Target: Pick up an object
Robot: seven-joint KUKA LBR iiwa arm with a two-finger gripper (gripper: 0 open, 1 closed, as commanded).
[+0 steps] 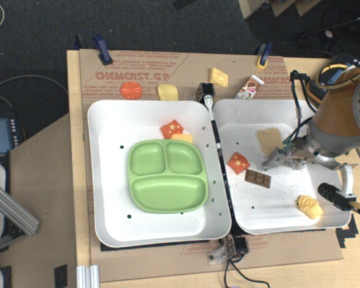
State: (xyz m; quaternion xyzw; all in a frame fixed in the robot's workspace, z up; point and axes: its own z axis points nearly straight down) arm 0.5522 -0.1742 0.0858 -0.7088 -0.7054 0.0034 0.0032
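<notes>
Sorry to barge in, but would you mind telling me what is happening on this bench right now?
A robot arm reaches in from the right over the right bin, its gripper low among loose items: a red block, a brown bar, a tan piece and a yellow toy. Nothing is visibly held. The left bin holds a green tray.

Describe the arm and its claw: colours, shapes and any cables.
The arm is a thick, rounded cylinder, orange-brown above a grey wrist section. Black cables loop along its left side, and a blue-and-yellow part sits at its top end. The claw is slim, grey and metallic, ending in thin prongs.
</notes>
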